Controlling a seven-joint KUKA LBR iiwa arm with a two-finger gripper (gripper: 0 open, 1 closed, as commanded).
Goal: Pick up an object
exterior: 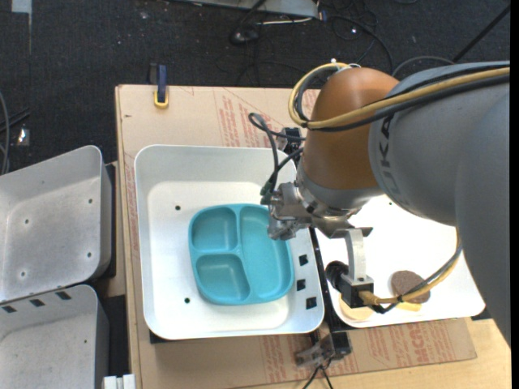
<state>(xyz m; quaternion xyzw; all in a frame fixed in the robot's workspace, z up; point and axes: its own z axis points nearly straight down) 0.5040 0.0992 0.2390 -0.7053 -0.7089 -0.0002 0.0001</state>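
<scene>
On the desk (211, 104), the left bin (162, 177) holds a teal 3-compartment tray (235, 258). My end effector (280, 221) sits over the tray's right edge; its grip state I cannot tell.

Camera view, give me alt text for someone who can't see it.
A grey arm with an orange band reaches in from the right, its end effector over the right edge of a blue divided tray lying in the left white bin. The right bin holds a small brown disc.
</scene>
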